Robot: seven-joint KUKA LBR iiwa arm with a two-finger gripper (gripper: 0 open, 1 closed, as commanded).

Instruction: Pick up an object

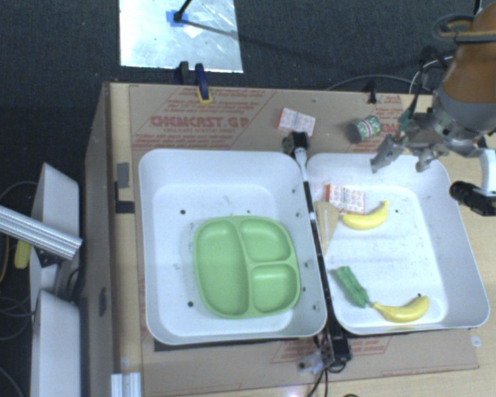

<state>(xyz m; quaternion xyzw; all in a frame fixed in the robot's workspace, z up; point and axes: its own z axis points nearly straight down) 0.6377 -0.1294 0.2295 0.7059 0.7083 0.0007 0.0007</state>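
My gripper (404,160) hovers over the far edge of the right bin (459,246), open, with nothing between its fingers. In that bin lie a yellow banana (367,217) near the far side, with a red-and-white packet (345,196) just to its left. A pale wedge (326,220) rests against the bin's left wall. A second banana (404,308) lies near the front, touching a green pod-shaped piece (351,286). The gripper is above and to the right of the far banana, apart from it.
The left bin (174,188) holds a green divided plate (246,265). On the cardboard behind the bins sit a small green can (366,128) and a white-and-red packet (297,121). A divider clip (298,145) stands between the bins at the back.
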